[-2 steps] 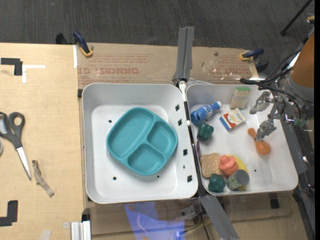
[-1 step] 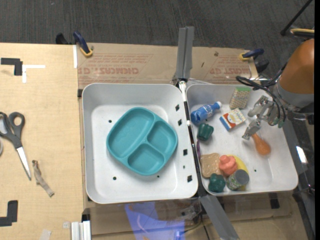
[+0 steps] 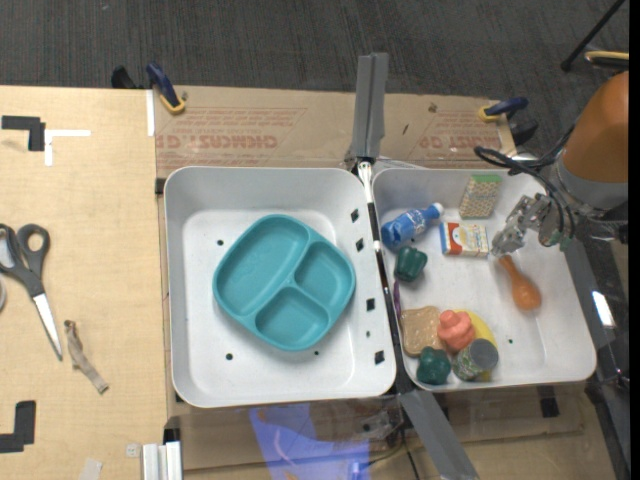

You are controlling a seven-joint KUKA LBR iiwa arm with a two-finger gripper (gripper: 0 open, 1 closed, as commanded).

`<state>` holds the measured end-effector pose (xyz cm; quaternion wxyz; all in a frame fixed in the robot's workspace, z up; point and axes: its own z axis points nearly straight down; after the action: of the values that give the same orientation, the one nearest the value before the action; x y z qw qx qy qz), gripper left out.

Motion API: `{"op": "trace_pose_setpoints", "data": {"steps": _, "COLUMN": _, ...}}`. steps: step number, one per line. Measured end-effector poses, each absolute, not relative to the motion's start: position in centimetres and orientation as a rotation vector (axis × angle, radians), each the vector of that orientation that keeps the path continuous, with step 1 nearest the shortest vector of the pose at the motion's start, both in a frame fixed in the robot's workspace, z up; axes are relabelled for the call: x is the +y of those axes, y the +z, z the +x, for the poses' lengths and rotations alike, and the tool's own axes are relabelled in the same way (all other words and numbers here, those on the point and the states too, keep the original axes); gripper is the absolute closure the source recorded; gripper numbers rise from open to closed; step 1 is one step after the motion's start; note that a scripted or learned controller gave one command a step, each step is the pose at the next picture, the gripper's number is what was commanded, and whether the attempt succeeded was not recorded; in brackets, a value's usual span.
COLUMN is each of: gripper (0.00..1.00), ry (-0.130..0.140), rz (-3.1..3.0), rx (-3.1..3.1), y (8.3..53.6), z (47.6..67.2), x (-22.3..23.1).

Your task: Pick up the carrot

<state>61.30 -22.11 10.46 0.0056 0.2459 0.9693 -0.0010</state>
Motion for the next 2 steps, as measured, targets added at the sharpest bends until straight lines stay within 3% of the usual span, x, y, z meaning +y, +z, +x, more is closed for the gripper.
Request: {"op": "trace_pose_setpoints", "data": {"steps": 2, "gripper": 1.00, "ry": -0.001, "rz": 1.044, "rx": 2.959, "y": 32.8, "z": 58.8, "x": -22.2}}
